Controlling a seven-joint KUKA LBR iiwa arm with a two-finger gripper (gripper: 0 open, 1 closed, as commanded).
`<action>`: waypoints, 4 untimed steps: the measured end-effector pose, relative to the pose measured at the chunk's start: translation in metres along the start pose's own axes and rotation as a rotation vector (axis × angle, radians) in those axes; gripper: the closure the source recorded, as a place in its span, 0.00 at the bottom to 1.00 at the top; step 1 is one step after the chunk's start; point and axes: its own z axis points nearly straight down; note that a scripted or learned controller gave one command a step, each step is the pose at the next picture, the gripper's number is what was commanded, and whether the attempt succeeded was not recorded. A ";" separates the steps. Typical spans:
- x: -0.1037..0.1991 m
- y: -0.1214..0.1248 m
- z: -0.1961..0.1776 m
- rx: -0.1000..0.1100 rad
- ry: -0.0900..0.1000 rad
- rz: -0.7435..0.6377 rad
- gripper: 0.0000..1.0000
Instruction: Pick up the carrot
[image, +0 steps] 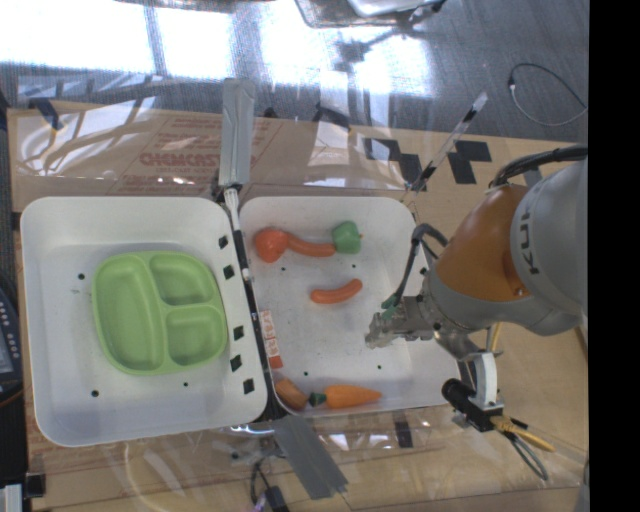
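In the right bin (405, 215), the tapered orange carrot (345, 397) lies beneath metal jaws; their gap unclear.

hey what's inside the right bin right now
In the right bin: a carrot near the front wall, an orange sausage, and an orange-and-green toy. The gripper covers some floor at its right side.

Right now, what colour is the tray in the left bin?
Light green. The tray shows best in the camera view, lying in the white left bin.
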 end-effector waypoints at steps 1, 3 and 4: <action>0.053 -0.002 0.056 0.001 0.001 0.258 1.00; 0.064 0.063 0.056 0.003 0.002 0.255 0.00; -0.013 0.136 0.011 -0.001 0.000 0.311 0.00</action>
